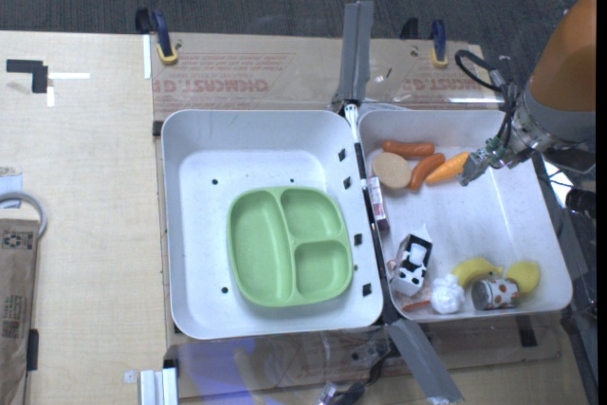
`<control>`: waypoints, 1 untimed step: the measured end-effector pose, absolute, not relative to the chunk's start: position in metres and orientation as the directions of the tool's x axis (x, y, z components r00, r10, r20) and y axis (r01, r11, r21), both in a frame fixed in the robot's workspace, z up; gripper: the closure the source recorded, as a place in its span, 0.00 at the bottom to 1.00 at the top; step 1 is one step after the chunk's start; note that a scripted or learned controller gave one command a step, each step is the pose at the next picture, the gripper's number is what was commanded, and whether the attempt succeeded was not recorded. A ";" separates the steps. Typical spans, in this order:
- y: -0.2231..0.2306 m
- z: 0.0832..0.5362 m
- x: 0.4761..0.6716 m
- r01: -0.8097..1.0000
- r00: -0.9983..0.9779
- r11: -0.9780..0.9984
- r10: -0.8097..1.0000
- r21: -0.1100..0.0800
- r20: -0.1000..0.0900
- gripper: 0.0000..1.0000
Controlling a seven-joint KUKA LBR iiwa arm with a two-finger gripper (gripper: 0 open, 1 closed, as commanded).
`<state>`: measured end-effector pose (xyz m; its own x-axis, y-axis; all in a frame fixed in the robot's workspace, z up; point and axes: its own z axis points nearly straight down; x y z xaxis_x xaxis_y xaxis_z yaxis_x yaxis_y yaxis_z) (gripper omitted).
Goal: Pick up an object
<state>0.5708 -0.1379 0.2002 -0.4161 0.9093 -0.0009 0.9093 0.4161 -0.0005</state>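
My gripper (477, 166) hangs over the upper right part of the right bin (517, 223), at the right end of an orange carrot (444, 170). The view does not settle whether it touches the carrot. Beside the carrot lie a round tan bread piece (391, 171) and a red-orange sausage (409, 148). Along the bin's front edge sit a black-and-white cow toy (410, 266), a white garlic bulb (446, 298), a yellow banana (472, 270), a small can (495, 293) and a yellow lemon (524, 275).
The left bin (190, 204) holds a green divided plate (290, 245). A grey divider post (357, 52) stands between the bins at the back. The arm's grey and orange body (567, 71) fills the upper right. Clamps (163, 43) hold the cardboard behind.
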 end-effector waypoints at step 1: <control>-0.138 0.208 0.572 0.908 -0.418 0.418 0.908 -0.002 -0.002 1.00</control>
